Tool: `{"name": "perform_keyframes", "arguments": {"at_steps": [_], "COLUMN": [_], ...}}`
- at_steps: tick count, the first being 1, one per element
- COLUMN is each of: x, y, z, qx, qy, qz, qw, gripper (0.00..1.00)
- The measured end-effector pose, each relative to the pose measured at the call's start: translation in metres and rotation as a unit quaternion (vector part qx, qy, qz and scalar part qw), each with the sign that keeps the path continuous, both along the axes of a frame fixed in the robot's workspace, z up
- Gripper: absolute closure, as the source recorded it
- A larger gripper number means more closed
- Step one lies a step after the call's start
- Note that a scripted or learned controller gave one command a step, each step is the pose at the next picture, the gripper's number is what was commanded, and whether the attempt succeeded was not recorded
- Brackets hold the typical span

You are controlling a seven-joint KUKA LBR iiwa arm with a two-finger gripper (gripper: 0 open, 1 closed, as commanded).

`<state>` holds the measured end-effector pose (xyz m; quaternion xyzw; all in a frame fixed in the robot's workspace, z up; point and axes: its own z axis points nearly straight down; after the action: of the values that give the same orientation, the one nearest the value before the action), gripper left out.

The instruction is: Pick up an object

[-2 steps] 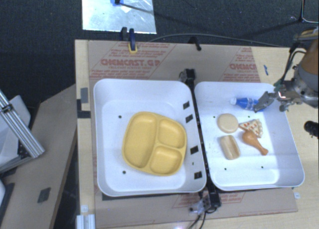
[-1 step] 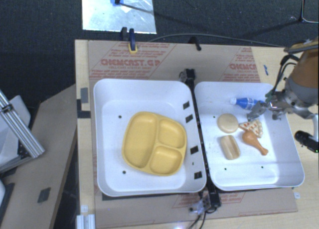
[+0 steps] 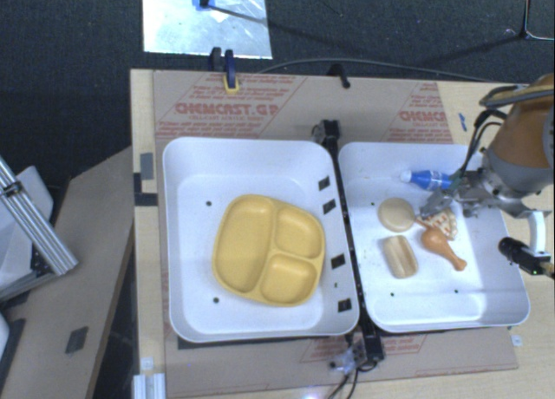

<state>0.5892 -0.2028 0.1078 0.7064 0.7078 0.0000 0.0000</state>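
Reaching in from the right, the grey arm with its orange band point(image 3: 527, 133) hangs over the right bin point(image 3: 499, 297), its gripper point(image 3: 447, 206) low over the cluster of toy foods near the bin's upper middle. Whether anything sits between its tips cannot be told from this slanted view, and no item is visibly lifted.

Just under the gripper lies a pale waffle-patterned piece point(image 3: 442, 221), touching or nearly touching the metal parts above it. A brown toy drumstick point(image 3: 443, 245) lies just below that piece, pointing toward the lower right. To the left of these sits a round tan bun point(image 3: 396, 214), and below the bun a hot-dog roll point(image 3: 400, 257) lies lengthwise, near the drumstick but apart from it. A blue and white tube-like object point(image 3: 427, 180) lies above the bun, close to the gripper's left side, with part of it hidden behind the wrist.

The bun, the blue object and the drumstick crowd the waffle piece on three sides.

The left bin point(image 3: 186, 215) holds a yellow divided plate point(image 3: 269, 250) with three compartments, well apart from the arm. A black divider with clips point(image 3: 336, 215) runs between the two bins. Both bins rest on a cardboard sheet point(image 3: 234, 107).
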Motion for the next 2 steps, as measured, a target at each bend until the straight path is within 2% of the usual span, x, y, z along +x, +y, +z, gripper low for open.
{"name": "perform_keyframes", "arguments": {"at_steps": [1, 2], "x": [0.001, 0.003], "y": [0.0, 0.002], "z": [0.013, 0.077], "qx": [-0.001, -0.0011], "qy": [-0.002, -0.004], "qz": [0.0, 0.001], "qw": [1.0, 1.0], "gripper": [1.0, 1.0]}}
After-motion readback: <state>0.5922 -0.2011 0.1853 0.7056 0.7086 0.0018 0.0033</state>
